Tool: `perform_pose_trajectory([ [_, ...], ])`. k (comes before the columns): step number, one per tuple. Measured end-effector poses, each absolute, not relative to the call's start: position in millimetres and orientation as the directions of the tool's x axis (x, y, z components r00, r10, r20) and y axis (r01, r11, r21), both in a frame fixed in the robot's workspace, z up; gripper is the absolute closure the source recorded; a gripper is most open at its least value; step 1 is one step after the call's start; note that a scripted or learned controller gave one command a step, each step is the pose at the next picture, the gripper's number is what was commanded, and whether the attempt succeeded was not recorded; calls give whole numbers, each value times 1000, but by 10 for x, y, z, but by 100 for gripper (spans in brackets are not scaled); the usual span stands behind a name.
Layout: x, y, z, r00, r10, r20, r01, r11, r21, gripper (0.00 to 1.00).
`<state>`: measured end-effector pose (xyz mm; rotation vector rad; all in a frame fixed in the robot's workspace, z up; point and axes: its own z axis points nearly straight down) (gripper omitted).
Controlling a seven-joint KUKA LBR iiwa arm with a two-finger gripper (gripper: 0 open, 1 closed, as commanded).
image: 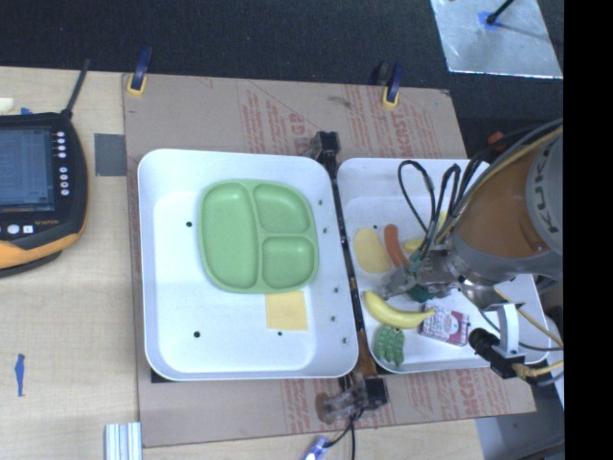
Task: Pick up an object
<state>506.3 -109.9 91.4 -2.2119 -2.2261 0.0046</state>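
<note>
The right bin (pixel 369 182) holds a banana (pixel 393 312), a yellow round piece (pixel 370 249), a red hot dog (pixel 394 245), a green broccoli-like toy (pixel 389 345) and a pink packet (pixel 443 326). My gripper (pixel 410 284) reaches down into this bin from the right, just above the banana and beside a small dark green item (pixel 419 294). The arm's grey body and cables cover much of the bin's right half. Nothing is visibly held between the fingers.
The left bin (pixel 163 257) bears a green divided plate (pixel 257 235) and a yellow cheese slice (pixel 286 310). A teach pendant (pixel 34 188) lies on the bench at far left. Clamps (pixel 327 145) sit between the bins at the top and bottom.
</note>
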Motion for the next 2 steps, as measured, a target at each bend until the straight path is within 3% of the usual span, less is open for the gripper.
perform_pose_trajectory([
  [1,5063,-1112,1016,-10,1000,-1,1000,10,-6,100],
  [2,5543,-306,1920,-5,1000,1,1000,5,-2,100],
])
